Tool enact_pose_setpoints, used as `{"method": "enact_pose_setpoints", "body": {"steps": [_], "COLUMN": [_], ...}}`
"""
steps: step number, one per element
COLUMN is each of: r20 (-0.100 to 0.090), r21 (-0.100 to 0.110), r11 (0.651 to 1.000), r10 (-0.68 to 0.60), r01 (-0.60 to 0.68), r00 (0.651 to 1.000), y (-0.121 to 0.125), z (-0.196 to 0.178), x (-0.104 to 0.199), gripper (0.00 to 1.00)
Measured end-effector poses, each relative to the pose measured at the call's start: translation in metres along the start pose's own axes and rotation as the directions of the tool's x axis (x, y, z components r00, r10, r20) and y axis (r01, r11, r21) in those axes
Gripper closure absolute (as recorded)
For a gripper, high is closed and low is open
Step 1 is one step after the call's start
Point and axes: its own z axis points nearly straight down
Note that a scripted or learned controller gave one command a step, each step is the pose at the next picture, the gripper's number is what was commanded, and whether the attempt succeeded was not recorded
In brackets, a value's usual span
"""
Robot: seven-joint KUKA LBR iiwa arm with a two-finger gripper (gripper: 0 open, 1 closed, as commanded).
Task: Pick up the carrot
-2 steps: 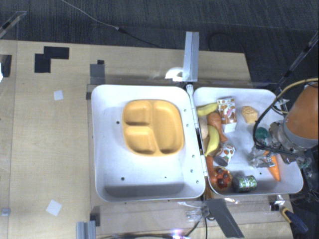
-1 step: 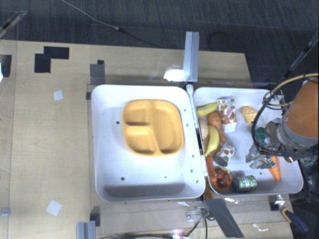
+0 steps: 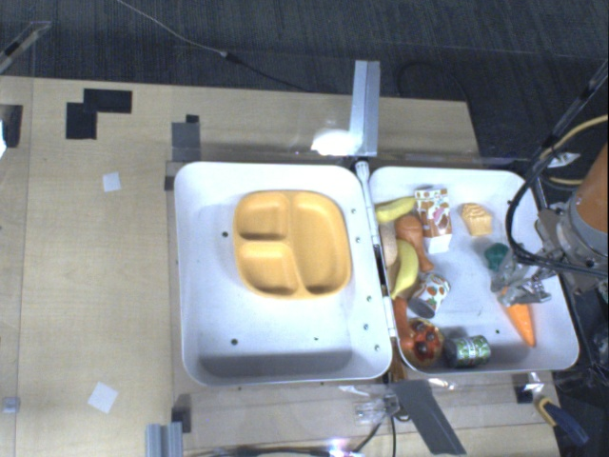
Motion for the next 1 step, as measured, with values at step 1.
{"method": "enact_pose_setpoints", "body": {"steps": [1], "r20": [-0.002], "r21": [-0.004], "r11": [0.983], "r10": [-0.183], "r01": [0.183], "r00": [0.983], "y": [0.0336], "z": [0.0153], "x": [-0.0132], "gripper": [1.0]}}
